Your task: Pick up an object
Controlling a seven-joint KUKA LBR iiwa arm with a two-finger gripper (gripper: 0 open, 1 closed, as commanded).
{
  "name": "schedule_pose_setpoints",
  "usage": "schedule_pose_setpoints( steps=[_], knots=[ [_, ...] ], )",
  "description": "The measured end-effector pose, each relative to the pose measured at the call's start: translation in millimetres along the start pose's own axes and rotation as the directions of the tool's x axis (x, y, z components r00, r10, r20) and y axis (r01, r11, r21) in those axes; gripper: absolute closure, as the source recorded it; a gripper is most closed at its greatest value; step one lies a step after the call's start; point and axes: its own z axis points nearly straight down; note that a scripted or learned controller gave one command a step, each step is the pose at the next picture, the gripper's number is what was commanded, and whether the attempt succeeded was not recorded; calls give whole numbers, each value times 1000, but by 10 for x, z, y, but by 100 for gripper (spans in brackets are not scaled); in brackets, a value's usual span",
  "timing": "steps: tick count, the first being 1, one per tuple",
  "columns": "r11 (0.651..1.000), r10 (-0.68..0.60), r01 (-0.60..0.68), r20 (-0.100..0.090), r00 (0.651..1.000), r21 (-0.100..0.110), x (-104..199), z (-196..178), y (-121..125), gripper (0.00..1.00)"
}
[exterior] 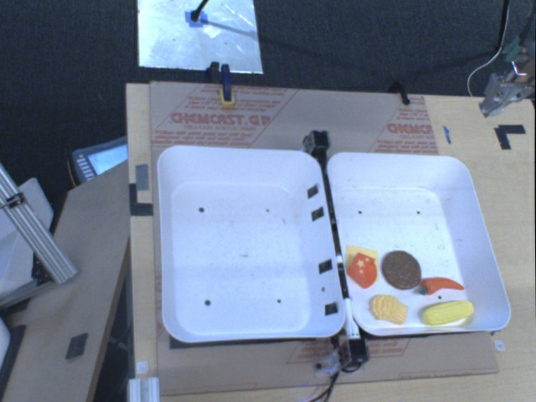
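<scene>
A pale wooden bench [469, 115] stands on dark carpet, overlaid with a brown cardboard sheet [276, 115] printed in red, and on that sheet sit two shallow white bins side by side. At the far right edge of the view, beyond the bench's back corner and well apart from both bins, a small grey metal part with a cable looks to be the gripper [505, 89]; it is too small and blurred to tell whether it is spread or closed, and nothing is seen in it. Nearest to it is the right bin [402, 178], which holds five toy food items grouped in its near half: one yellow-and-red wedge [362, 266], one brown disc [401, 269] just beside it, one red chilli [440, 286], one yellow ridged piece [389, 309] and one corn cob [447, 312] by the front wall. Four small black clips [317, 214] run down the seam to the left bin [239, 245]. Farther back, one yellow-and-black clamp [224, 86] grips the cardboard's edge, and a shiny metal sheet [199, 22] lies on the carpet.
</scene>
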Motion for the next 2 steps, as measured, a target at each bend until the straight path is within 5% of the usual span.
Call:
schedule_pose_setpoints(
  steps=[2],
  knots=[
    [1000, 9, -9, -4, 1000, 9, -2, 209, -20, 100]
  ],
)
